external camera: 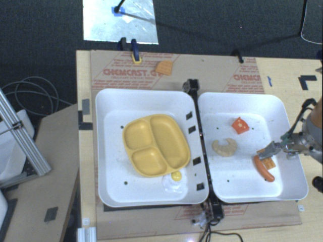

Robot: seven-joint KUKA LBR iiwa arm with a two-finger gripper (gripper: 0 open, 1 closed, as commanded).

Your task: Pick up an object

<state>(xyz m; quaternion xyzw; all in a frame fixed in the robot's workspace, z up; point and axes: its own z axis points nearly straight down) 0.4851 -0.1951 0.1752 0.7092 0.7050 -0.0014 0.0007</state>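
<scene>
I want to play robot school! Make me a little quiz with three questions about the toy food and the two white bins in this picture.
1. True or false: the yellow divided plate lies in the left bin.
2. Which toy lies nearest the gripper? A) the fried egg B) the sausage C) the croissant
3. Fill in: the small tan piece on the cardboard lies ___ both bins.

Key
1. True. The plate is in the left bin, with the fried egg beside its near edge.
2. B. The sausage lies just below the gripper in the right bin; the red piece and croissant are farther off.
3. Outside.
</scene>
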